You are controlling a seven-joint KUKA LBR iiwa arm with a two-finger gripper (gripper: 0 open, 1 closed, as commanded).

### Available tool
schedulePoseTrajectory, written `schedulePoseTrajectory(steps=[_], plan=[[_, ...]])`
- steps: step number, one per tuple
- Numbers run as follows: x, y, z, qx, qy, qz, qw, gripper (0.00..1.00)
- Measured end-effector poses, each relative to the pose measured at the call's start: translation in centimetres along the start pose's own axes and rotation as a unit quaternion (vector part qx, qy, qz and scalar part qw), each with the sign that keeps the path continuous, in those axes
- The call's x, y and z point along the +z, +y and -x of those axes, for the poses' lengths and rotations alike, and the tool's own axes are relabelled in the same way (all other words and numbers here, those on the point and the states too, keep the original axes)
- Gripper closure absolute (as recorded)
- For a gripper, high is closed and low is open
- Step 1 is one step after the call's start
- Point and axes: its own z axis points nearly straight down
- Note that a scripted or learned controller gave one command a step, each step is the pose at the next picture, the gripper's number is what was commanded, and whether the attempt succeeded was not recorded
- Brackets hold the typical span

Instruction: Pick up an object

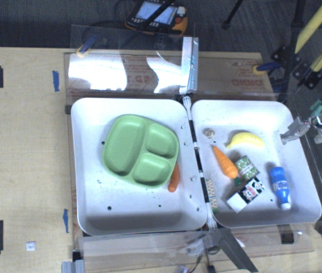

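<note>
The right bin (263, 111) holds a yellow banana (245, 140), an orange carrot (225, 161), a small green packet (246, 167), a black and white carton (246, 194) and a blue bottle (280, 186) with a white cap. A small tan piece (209, 133) lies near the bin's left wall. My gripper (298, 129) hovers at the right bin's far right rim, to the right of the banana and above the bottle, apart from every object.
In the left bin (87, 169) a green divided plate (140, 150) lies tilted, with a second orange carrot (174, 178) at its right edge. A clear plastic wall (127, 67) stands behind the bins. Tripod legs and cables are at the back right.
</note>
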Motion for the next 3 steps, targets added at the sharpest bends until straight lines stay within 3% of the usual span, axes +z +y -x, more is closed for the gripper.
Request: schedulePoseTrajectory(steps=[1, 2, 3], plan=[[11.6, 3.0, -3.9, -0.083, 0.000, 0.001, 0.9966, 0.00], [14.2, -0.1, -1.5, -0.077, 0.000, 0.000, 0.9971, 0.00], [19.8, 2.2, -8.2, -0.064, -0.001, 0.004, 0.9980, 0.00]])
